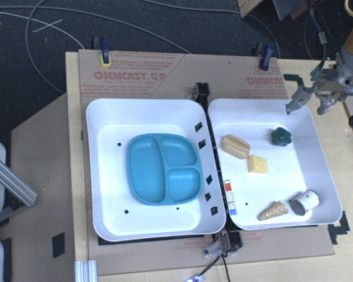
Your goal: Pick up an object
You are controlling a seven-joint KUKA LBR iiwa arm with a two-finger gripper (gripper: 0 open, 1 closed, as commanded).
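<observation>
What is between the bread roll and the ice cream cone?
The yellow cheese wedge lies between the bread roll and the cone, as the camera view shows.

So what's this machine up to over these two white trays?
A robot arm is meant to pick up an object. Its gripper hangs open at the far corner of the right bin, holding nothing. Nearest to it in that bin lies a dark green lump, with a tan bread roll, a pale yellow wedge, a cone-shaped piece and a small white cup farther off. The left bin holds a blue divided plate.
</observation>
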